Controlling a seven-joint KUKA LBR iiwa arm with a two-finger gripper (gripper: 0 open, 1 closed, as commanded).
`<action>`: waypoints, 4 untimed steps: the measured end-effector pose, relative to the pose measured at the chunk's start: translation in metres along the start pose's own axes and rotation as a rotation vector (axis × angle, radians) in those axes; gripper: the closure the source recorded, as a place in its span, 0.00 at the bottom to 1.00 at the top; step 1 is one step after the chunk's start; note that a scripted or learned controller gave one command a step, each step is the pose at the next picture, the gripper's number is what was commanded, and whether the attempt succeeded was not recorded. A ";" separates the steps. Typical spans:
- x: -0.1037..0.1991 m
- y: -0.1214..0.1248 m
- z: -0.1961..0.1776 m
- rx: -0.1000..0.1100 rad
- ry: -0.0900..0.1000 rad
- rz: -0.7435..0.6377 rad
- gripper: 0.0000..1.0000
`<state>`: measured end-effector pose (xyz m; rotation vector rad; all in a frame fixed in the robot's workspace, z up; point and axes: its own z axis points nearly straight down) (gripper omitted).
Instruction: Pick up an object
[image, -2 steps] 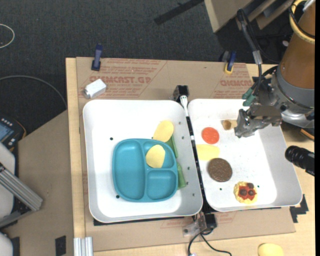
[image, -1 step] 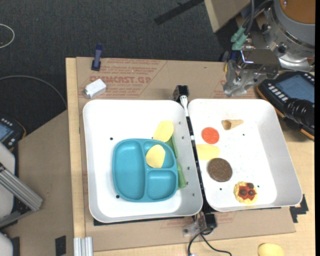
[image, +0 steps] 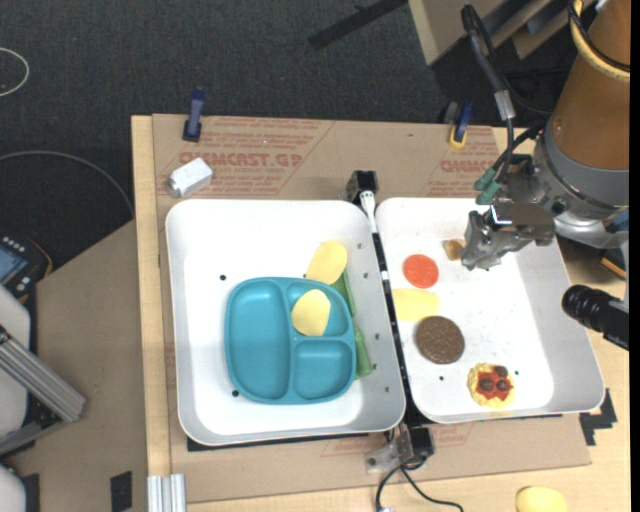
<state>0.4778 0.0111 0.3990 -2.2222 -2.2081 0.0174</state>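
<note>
Nothing appears lifted yet: the dark end effector (image: 487, 250), whose finger state I cannot tell, hovers at upper right above the right white bin (image: 560, 330), near the round red disc (image: 421, 270).

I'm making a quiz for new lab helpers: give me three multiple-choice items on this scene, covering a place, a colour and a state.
1. Where is the blue tray?
A. left bin
B. right bin
C. the floor

2. What colour is the small disc near the claw?
A. green
B. red
C. white

3. How does the brown cookie lie?
A. flat in the right bin
B. on the tray
C. between the claw's tips

Answers:
1 A: the blue tray lies in the left bin.
2 B: the disc beside the claw is red.
3 A: the cookie lies flat in the right bin.
</note>
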 end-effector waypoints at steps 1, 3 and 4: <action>0.056 0.000 -0.126 -0.031 0.006 -0.013 1.00; 0.070 0.000 -0.119 -0.032 0.006 -0.012 1.00; 0.048 0.019 -0.011 -0.004 -0.001 -0.003 1.00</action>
